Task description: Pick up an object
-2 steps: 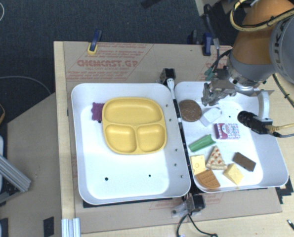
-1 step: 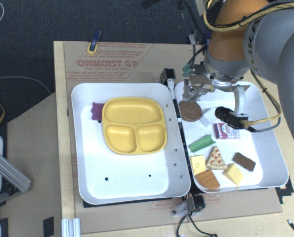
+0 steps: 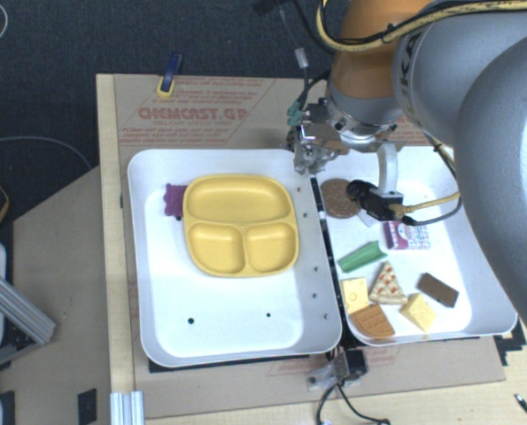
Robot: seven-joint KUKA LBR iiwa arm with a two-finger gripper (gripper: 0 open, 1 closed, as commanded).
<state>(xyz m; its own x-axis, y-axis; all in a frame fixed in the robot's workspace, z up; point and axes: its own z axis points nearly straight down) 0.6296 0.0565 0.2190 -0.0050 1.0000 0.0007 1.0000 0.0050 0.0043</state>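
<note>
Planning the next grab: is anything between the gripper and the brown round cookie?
Nothing visible does. The gripper sits at the edge of the right bin; the brown round cookie lies close beside it inside, bare floor between.

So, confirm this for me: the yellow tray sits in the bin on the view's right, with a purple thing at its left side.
Wrong on the bin. The camera view shows the yellow tray in the bin on the view's left, not the right. The purple thing at its left side is correct.
</note>
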